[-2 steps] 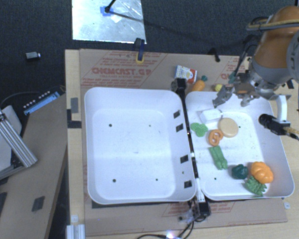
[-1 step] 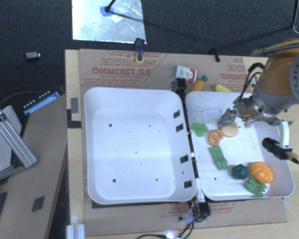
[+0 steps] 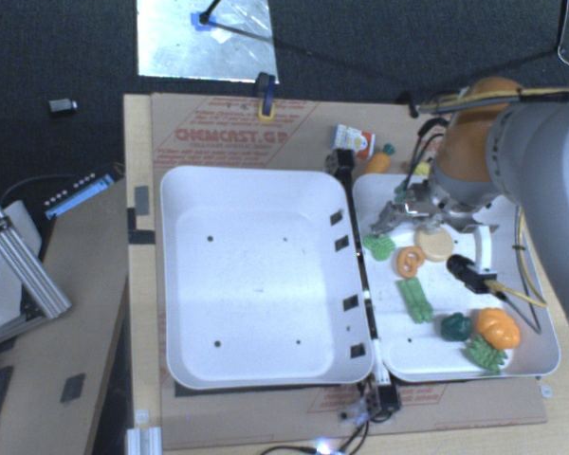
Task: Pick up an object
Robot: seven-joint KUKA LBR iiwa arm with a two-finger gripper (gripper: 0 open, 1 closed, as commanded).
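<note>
Even overhead light, soft focus, glare on the white bins.

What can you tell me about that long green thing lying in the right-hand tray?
The long green piece looks like a plastic toy vegetable, perhaps a bean pod or cucumber, bright green with a ridged or bumpy surface. It lies flat on the floor of the right bin, near the bin's middle, angled slightly so its upper end points toward a small orange ring-shaped toy. That end sits very close to the ring; whether they touch is unclear. Nothing rests on it.
</note>
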